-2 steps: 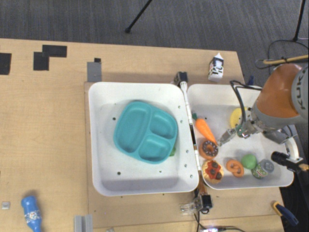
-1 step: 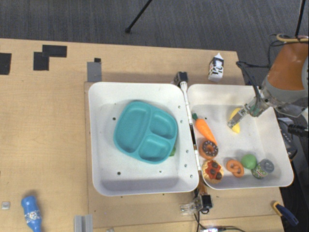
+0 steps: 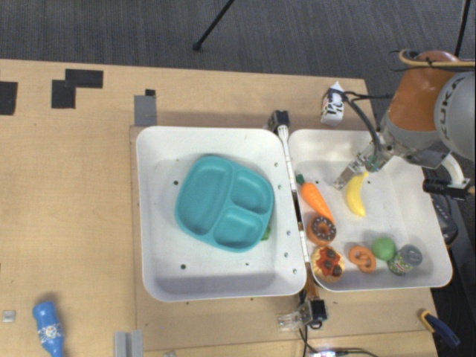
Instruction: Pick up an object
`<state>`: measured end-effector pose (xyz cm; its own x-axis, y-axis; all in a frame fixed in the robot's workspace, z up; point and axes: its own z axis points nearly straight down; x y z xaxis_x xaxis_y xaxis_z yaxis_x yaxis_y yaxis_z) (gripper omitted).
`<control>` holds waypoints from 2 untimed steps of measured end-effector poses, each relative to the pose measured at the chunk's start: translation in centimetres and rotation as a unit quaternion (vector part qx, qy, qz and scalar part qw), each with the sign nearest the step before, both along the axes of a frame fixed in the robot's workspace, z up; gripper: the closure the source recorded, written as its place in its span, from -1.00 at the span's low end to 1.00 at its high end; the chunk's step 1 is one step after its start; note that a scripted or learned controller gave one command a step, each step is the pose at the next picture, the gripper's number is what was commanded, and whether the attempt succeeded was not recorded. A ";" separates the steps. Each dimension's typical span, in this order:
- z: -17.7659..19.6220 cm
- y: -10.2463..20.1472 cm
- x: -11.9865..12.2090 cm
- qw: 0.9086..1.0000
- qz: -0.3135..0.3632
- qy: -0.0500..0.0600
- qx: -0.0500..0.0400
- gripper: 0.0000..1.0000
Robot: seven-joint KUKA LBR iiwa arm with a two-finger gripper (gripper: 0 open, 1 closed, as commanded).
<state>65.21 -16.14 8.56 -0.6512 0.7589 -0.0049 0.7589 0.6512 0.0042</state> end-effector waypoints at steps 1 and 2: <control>1.2 0.0 0.2 1.000 0.000 -0.004 0.000 1.00; 1.2 0.0 0.2 1.000 0.000 -0.003 0.000 -1.00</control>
<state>65.42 -16.10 9.78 -0.6506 0.7593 -0.0093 0.7593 0.6507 0.0093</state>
